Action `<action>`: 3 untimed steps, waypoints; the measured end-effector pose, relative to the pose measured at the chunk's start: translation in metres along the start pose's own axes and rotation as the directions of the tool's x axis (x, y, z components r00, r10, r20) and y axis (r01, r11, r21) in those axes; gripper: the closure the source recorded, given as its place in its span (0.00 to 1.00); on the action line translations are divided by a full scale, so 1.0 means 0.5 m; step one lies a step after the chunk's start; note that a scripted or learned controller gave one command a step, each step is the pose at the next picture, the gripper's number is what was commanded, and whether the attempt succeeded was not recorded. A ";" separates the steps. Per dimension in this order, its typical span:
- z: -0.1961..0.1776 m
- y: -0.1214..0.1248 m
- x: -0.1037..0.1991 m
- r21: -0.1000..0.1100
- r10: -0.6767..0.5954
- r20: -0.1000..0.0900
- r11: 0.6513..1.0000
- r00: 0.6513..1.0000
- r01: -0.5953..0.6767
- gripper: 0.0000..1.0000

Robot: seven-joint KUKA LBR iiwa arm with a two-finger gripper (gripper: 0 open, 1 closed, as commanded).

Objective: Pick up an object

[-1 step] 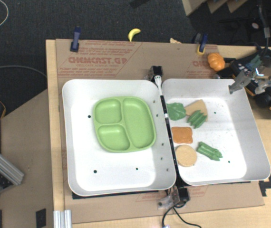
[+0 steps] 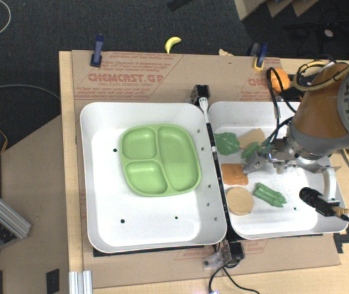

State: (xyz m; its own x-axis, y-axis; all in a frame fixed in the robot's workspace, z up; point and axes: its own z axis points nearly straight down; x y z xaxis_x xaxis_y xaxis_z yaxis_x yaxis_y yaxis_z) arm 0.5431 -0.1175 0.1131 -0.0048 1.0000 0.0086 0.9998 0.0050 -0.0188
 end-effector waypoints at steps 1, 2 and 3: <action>-0.147 -0.107 0.137 -0.016 -0.001 0.004 1.000 1.000 0.001 0.00; -0.137 -0.131 0.324 -0.014 -0.006 0.003 1.000 1.000 0.006 0.00; -0.158 -0.129 0.310 -0.018 0.005 0.007 1.000 1.000 -0.005 1.00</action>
State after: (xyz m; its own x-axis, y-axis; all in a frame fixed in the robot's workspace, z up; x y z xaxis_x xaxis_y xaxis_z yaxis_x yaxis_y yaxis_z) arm 0.4795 0.0367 0.1948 0.0005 1.0000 0.0012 1.0000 -0.0005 -0.0009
